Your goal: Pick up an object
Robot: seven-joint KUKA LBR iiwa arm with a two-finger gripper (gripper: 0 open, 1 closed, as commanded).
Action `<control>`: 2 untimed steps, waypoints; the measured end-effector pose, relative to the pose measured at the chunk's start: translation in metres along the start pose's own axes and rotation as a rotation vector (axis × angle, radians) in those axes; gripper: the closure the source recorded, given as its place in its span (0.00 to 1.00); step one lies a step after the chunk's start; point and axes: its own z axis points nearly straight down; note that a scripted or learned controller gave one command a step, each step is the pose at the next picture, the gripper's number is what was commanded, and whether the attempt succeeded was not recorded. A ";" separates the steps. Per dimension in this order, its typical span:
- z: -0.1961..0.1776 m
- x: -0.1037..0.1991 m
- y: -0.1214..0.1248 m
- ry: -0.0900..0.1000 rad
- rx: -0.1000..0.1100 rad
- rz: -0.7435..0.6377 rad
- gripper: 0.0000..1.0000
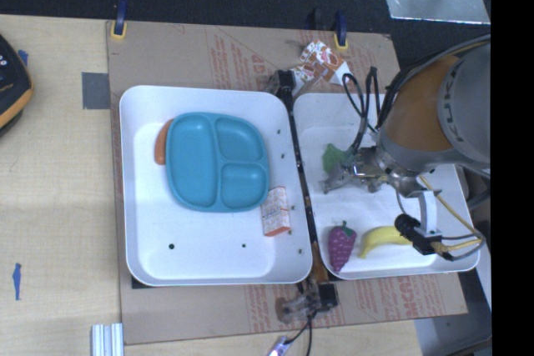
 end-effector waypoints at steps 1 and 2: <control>-0.001 -0.004 0.060 0.001 -0.003 0.003 0.00; -0.011 -0.005 0.060 0.001 -0.002 0.001 1.00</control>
